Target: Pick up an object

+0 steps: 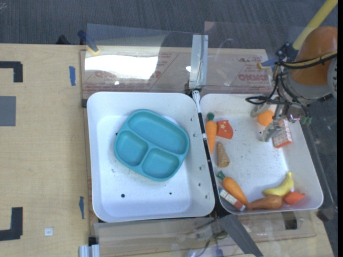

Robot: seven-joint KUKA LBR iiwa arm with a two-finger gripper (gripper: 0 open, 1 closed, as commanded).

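Observation:
My gripper [272, 129] hangs over the back right part of the right bin [313, 170]. An orange rounded piece [265, 117] lies just to its left and a white and red packet [283, 137] just to its right; whether either touches the gripper is unclear. Along the bin's left wall lie a carrot [211, 133], a red piece [224, 130] and a tan cone-shaped piece [222, 155]. Near the front lie another carrot [233, 188], a yellow banana [281, 185], a brown sausage-like piece [266, 202] and a small red-orange piece [294, 197].
The left bin [102, 191] holds a blue divided plate [152, 144]. A metal divider [198, 63] and clear panels stand behind the bins. The arm's orange band [316, 52] and cables rise at the upper right.

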